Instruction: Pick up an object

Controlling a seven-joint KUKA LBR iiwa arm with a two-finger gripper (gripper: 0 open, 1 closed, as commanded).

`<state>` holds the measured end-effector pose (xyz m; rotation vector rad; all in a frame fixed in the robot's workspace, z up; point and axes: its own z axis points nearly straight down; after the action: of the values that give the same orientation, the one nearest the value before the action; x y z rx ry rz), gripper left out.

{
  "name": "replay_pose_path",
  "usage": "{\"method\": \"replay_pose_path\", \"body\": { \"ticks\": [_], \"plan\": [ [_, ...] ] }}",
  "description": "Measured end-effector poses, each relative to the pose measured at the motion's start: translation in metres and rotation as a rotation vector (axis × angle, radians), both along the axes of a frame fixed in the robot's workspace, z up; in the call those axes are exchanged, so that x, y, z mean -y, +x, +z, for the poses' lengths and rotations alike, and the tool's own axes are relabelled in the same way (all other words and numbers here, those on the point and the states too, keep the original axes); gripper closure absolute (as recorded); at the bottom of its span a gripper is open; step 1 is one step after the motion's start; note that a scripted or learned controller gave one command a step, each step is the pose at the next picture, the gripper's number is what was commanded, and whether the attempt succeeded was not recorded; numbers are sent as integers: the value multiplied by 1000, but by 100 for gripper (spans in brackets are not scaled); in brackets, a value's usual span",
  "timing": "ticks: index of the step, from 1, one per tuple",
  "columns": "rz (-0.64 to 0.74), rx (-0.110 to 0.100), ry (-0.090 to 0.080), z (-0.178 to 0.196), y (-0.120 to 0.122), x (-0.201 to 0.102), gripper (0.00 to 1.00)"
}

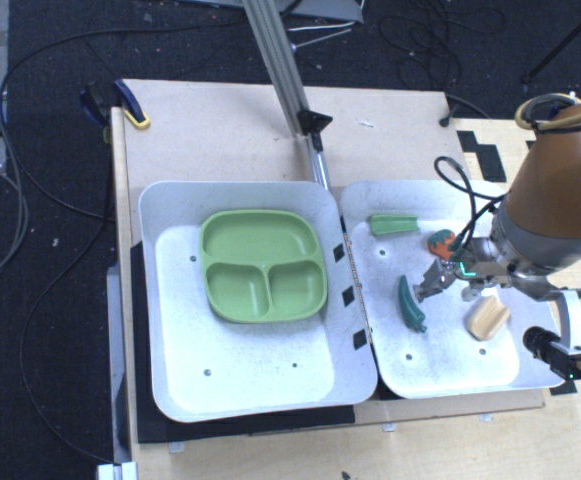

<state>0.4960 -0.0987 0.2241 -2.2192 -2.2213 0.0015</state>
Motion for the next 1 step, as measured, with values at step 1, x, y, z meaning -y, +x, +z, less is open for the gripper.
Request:
{"method": "replay_pose_path", "body": {
  "ticks": [1],
  "plan": [
    [0, 1, 0, 0, 0, 0, 0]
  ]
}}
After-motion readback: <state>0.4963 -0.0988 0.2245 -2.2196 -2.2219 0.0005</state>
